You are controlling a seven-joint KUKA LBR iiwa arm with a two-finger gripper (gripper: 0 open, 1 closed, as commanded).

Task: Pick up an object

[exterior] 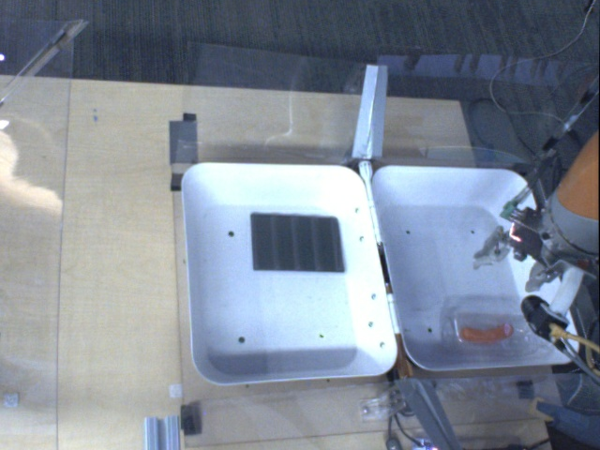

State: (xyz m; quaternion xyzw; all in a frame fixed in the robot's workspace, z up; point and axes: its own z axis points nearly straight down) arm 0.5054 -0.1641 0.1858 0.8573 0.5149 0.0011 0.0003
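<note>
Orange item in a clear packet [485, 331], near front of right bin [422, 204].
My jaws [494, 245] hover above and apart from it, spread, holding nothing; left bin [216, 251] has dark grille.

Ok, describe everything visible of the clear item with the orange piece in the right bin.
The clear item looks like a small transparent plastic packet or case, roughly rectangular with rounded corners, lying flat on the floor of the right bin near its front edge. An elongated orange-red piece shows inside it. The gripper hangs behind it, apart. Finer detail is too blurred to tell.
</note>
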